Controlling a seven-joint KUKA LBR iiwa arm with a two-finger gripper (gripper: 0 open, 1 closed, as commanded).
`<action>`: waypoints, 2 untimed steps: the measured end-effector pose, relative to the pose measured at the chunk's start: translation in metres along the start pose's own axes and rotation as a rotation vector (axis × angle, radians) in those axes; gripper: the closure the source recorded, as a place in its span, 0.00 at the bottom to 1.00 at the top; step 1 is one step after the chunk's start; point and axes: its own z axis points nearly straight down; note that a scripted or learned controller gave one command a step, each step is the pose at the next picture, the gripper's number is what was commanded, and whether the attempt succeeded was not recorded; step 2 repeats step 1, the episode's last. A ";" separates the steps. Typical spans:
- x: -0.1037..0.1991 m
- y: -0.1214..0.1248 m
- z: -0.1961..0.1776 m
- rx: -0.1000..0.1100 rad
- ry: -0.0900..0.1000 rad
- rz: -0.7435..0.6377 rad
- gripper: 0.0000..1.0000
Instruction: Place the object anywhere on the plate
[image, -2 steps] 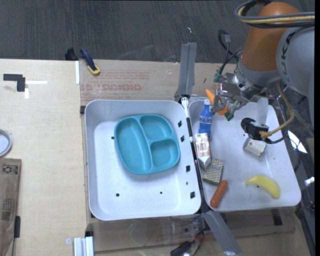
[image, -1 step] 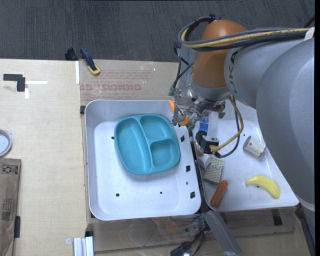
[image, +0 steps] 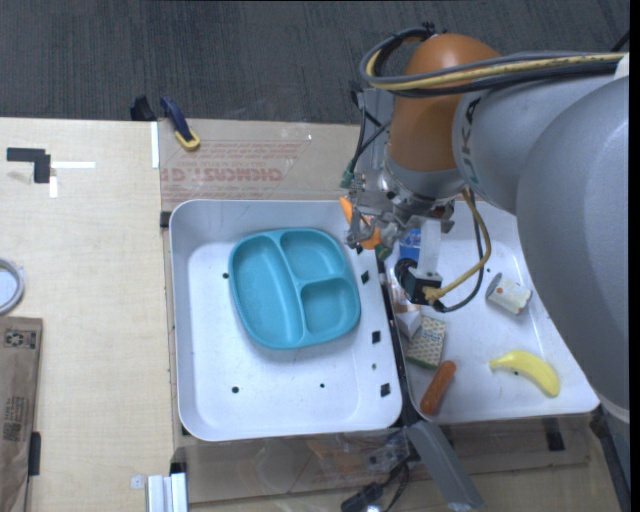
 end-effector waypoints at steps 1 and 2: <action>0.000 0.000 0.000 0.000 0.000 0.001 0.00; 0.000 0.000 0.000 0.000 0.000 0.001 0.00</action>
